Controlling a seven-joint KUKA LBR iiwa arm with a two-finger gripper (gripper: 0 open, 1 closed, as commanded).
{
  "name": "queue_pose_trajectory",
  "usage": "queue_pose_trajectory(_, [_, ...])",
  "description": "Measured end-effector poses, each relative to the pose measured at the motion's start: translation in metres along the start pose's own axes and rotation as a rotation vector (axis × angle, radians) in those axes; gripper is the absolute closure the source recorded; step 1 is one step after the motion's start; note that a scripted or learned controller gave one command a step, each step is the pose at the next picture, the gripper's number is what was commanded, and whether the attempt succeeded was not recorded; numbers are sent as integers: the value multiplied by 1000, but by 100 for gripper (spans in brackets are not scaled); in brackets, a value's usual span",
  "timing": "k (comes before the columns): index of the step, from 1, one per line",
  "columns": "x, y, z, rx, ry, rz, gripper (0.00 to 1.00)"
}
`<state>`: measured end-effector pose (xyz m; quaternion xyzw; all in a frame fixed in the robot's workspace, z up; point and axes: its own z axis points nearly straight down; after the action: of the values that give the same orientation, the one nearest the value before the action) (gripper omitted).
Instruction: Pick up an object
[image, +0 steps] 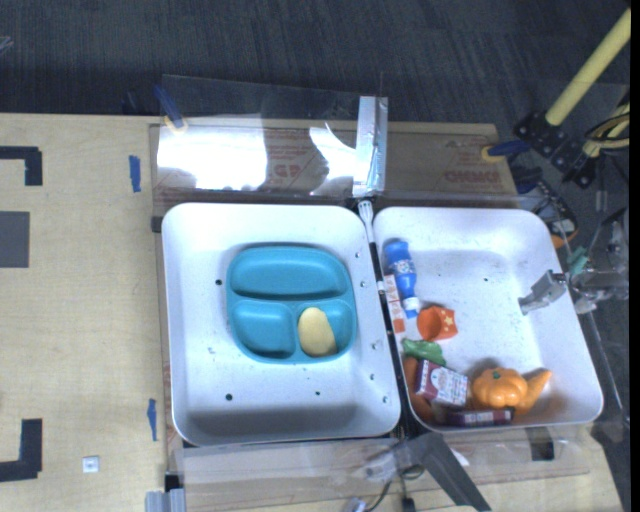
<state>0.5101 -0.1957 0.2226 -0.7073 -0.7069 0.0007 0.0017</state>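
A light wooden desk (70, 330) is seen carrying two shallow white plastic bins side by side. In the left bin (190, 400), a blue divided plastic tray (270, 290) is set near the middle. Behind the bins, a clear plastic sheet (250, 150) is propped over brown cardboard (440, 160). Blue tape marks (134, 172) are stuck to the desk.

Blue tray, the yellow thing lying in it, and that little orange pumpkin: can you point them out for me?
Blue tray (270, 275): camera view, on its bare upper compartment.
Yellow thing (317, 331): camera view, on its middle.
Orange pumpkin (499, 387): camera view, on its rounded body.
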Motion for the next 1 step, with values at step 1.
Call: queue_pose_trajectory(1, [57,58,135,-8,-3,-55,0])
